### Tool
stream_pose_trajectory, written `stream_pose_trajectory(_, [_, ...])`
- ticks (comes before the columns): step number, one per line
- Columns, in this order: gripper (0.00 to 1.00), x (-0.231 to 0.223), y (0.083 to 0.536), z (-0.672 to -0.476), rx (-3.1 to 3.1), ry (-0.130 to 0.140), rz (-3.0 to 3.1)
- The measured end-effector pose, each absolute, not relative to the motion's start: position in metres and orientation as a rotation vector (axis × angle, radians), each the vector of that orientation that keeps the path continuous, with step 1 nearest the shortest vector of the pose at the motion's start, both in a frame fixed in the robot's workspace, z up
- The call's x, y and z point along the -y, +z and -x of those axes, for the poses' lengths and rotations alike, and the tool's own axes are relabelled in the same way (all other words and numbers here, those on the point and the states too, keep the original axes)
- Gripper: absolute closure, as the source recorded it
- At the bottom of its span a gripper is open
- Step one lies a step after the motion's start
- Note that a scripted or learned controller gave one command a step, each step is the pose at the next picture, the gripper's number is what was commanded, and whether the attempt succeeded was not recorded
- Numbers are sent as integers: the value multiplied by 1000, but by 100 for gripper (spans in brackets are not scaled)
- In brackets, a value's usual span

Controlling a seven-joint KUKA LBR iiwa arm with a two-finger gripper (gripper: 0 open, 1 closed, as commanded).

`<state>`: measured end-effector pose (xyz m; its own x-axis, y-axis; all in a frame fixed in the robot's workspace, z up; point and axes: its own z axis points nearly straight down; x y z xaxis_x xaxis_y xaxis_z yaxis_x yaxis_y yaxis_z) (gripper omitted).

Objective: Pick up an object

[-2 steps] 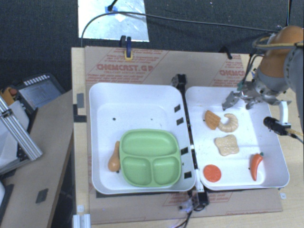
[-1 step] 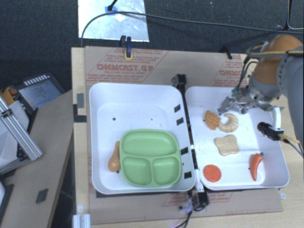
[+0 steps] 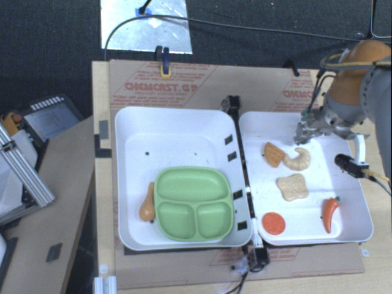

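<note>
Nearest the camera, along the front of the tabletop (image 3: pixel 184 265), sit the two white bins, and everything is best placed from the right bin (image 3: pixel 361 225). To its left, touching along the centre divider, the left bin (image 3: pixel 131 164) holds a green sectioned tray (image 3: pixel 193 202) with a tan pear-shaped piece (image 3: pixel 147 204) just beside the tray's left edge. Over the right bin's back right corner hangs the grey arm (image 3: pixel 361 84), and its jaws (image 3: pixel 304 130) sit low over the bin's back part; at this angle I cannot tell whether they are apart or together, and nothing shows between them. Inside the right bin, the closest candidate is a pale curled shrimp-like piece (image 3: pixel 298 159), just in front of the jaws, its long axis running roughly left to right. Just left of it lies an orange wedge (image 3: pixel 274 155); further forward a beige toast-like piece (image 3: pixel 293 187), then an orange disc (image 3: pixel 274 223) and a red pepper (image 3: pixel 330 214) near the front wall. A short move forward and down looks enough.
</note>
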<state>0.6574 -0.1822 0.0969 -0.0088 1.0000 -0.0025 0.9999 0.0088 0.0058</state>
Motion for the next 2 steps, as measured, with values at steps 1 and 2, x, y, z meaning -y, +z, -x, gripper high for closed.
stream_pose_trajectory(1, [100,173,146,-661,-2224,7,-2211])
stream_pose_trajectory(2, [100,168,194,-668,-2223,7,-2210])
